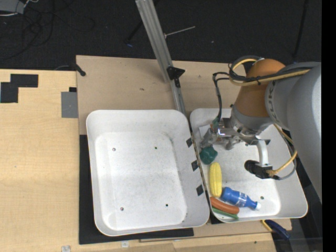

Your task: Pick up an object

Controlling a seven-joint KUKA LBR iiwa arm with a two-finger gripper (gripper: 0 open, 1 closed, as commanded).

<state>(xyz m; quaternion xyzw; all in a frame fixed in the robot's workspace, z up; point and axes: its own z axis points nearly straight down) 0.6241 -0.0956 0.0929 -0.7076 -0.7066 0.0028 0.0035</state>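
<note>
Objects lie along the left wall of the right-hand white bin (294, 206): a small green plastic piece (208, 154), a yellow corn cob (215, 178), a blue bottle with a white cap (239, 198), and a red-orange sausage-shaped toy (224, 206). My gripper (218, 133) hangs low in that bin, just above the green piece. Whether it is grasping anything, I cannot tell.

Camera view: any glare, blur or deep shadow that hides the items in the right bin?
Camera view: even light, no hard glare; the left bin shows a soft bright wash on its floor. In the right bin, corn, blue bottle and green object read clearly. The gripper is dim and slightly soft under the wrist's shadow. The background is near black.
</note>
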